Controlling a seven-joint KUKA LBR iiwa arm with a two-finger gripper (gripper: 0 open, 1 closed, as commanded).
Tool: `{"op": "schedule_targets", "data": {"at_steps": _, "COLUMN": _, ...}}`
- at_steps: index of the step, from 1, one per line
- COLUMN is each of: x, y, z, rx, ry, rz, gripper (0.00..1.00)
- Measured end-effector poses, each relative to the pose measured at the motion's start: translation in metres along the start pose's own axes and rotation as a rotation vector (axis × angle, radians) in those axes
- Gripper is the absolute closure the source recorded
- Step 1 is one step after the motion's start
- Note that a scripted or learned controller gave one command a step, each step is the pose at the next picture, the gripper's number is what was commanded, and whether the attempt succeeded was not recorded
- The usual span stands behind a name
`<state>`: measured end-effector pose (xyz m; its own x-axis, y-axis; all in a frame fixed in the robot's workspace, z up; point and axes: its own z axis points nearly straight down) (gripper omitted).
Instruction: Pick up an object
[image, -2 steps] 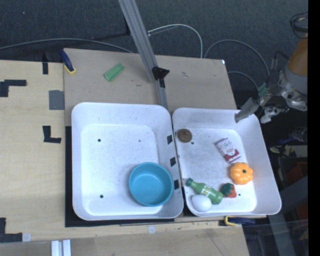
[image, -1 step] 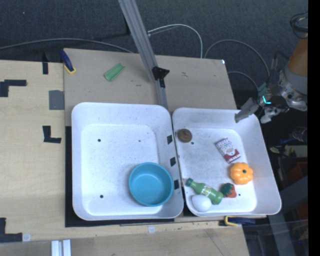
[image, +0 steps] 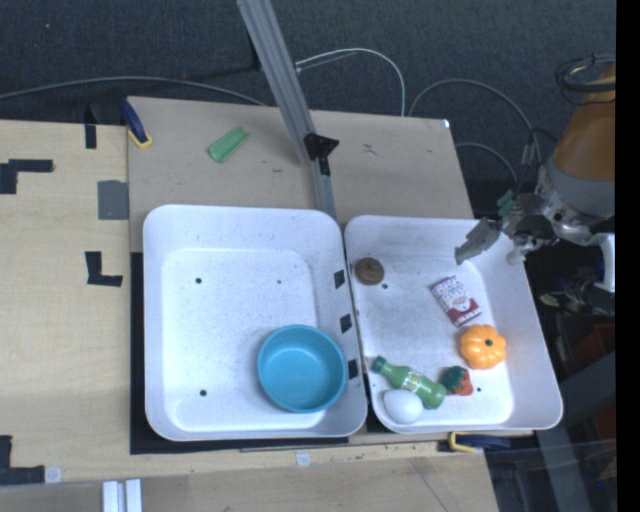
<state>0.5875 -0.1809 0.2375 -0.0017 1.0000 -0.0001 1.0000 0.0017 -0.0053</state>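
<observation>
I am hovering my pincer (image: 482, 240) over the upper right rim of the right bin (image: 530, 300), and I cannot tell how it is set; nothing is showing in it. The nearest thing to pick is the packet (image: 453, 299), lying in the bin just below and a little left of me, its long axis running up-left to down-right. Below it the pumpkin (image: 483, 346) is sitting close to the right wall. Along the near edge the bottle (image: 411, 381), egg (image: 403, 406) and strawberry (image: 456, 379) are crowding together, the bottle slanting down to the right. A brown disc (image: 369, 270) is lying alone near the left wall. I am judging the packet the easiest reach: bare floor is lying on its left side, and only the pumpkin is crowding its lower end. The bowl (image: 300, 367) is sitting in the left bin (image: 160, 300), well apart from me.
</observation>
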Motion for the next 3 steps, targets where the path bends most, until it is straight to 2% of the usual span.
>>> {"op": "schedule_targets", "data": {"at_steps": 1, "x": -0.002, "y": 0.007, "z": 0.061, "rx": 0.002, "ry": 0.000, "rz": 0.000, "gripper": 0.00}}
{"op": "schedule_targets", "data": {"at_steps": 2, "x": -0.011, "y": 0.001, "z": 0.115, "rx": 0.002, "ry": 0.000, "rz": 0.001, "gripper": 0.00}}
{"op": "schedule_targets", "data": {"at_steps": 3, "x": -0.010, "y": 0.003, "z": 0.102, "rx": -0.003, "ry": 0.000, "rz": -0.002, "gripper": 1.00}}
